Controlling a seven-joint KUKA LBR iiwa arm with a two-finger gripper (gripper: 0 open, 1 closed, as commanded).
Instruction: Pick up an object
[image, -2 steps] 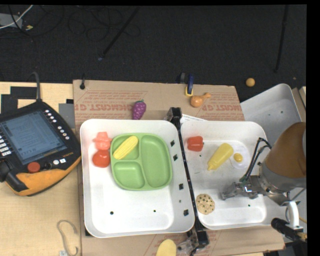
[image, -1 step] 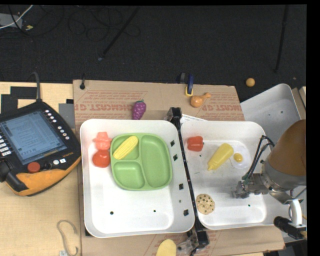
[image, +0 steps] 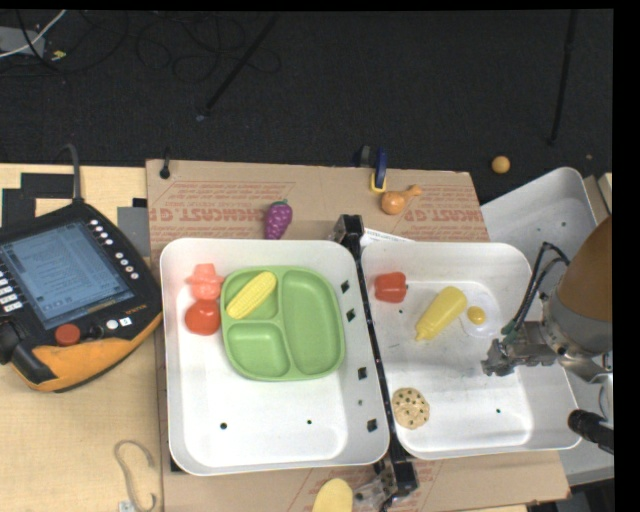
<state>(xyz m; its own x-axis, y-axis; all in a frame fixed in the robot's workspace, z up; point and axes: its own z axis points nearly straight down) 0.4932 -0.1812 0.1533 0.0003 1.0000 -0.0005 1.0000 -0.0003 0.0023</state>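
Gripper (image: 497, 358) low over right bin (image: 505, 262), grip state hidden from view, yellow mustard bottle (image: 440, 312) nearby to its upper left, cookie (image: 410, 407) lower left

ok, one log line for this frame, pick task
task: pick up object | hand: low in right bin, right side, nothing seen held | nearest: yellow bottle, cookie | left bin: green tray with corn

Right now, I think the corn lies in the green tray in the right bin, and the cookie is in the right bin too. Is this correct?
One detail is wrong. The corn does lie in the green tray, but that tray sits in the left bin, not the right one. The cookie is indeed in the right bin. The camera view shows this.
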